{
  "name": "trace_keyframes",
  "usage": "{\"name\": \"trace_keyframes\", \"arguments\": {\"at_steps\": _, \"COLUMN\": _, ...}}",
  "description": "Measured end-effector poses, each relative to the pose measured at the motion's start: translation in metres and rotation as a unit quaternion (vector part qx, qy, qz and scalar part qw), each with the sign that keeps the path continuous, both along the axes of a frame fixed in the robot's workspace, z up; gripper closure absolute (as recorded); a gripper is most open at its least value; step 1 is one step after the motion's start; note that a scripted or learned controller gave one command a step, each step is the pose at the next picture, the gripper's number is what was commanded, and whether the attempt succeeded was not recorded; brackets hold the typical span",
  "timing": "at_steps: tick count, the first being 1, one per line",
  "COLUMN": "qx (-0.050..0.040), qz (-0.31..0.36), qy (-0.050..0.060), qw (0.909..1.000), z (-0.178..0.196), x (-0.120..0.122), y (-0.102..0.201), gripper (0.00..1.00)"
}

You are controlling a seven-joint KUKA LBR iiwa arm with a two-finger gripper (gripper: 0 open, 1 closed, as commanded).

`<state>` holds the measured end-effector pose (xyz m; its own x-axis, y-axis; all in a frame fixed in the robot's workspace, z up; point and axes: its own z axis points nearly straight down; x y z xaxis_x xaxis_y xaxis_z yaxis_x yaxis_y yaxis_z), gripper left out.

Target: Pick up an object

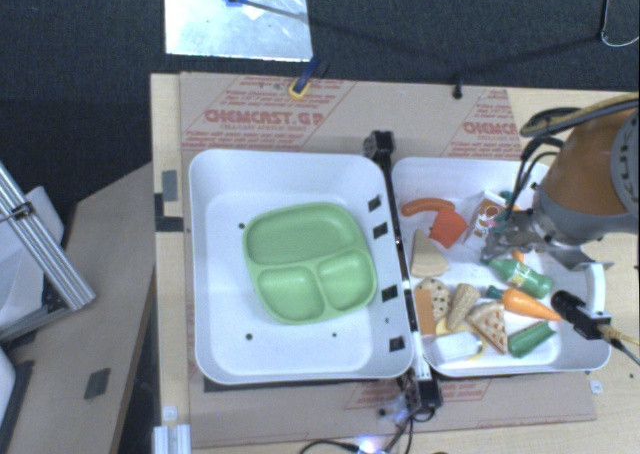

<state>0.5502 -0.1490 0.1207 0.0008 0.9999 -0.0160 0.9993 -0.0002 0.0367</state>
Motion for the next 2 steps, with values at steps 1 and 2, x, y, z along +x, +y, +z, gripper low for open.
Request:
{"name": "trace_keyframes", "arguments": {"at_steps": 1, "qx": 0.0071, "qz": 0.002, "qy": 0.015, "qw": 0.9999, "z": 0.055, "x": -0.008, "y": -0.003, "gripper": 1.0}}
{"name": "trace_keyframes", "arguments": {"at_steps": 2, "qx": 0.007, "qz": 0.002, "qy": 0.015, "qw": 0.9999, "z": 0.107, "x": -0.006, "y": -0.003, "gripper": 1.0}}
